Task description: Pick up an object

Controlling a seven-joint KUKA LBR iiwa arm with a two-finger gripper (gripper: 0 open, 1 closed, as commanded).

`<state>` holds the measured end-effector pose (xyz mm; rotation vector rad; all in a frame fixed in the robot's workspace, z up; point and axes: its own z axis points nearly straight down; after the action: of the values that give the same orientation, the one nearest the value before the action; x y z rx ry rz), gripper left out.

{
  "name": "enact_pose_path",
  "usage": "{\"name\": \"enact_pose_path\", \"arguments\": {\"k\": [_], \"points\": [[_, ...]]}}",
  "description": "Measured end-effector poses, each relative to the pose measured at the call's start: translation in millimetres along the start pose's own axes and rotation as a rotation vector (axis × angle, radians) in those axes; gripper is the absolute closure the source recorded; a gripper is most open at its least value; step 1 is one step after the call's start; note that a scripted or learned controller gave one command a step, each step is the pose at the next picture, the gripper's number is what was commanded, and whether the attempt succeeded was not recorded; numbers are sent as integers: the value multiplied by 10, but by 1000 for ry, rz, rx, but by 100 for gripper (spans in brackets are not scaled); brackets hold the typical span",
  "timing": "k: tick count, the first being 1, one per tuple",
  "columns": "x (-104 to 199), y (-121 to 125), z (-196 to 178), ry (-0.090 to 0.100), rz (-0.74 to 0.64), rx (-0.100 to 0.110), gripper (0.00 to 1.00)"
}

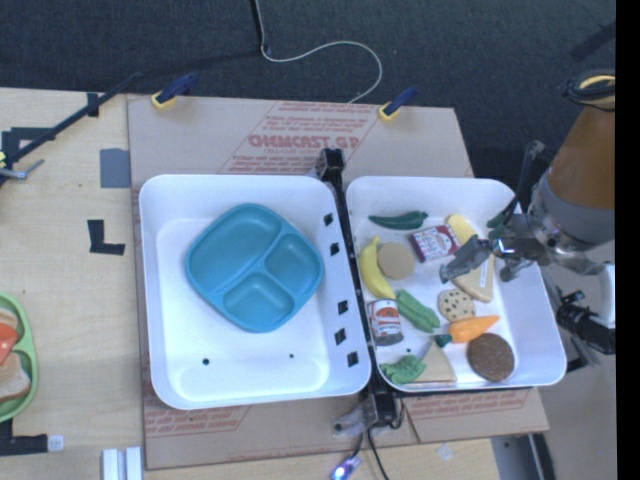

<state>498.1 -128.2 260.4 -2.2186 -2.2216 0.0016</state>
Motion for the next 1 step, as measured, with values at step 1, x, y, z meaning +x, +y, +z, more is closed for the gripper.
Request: {"name": "enact_pose_path", "arguments": {"k": [1], "points": [[816,-144,-1076,0,-9,-10,0]]}}
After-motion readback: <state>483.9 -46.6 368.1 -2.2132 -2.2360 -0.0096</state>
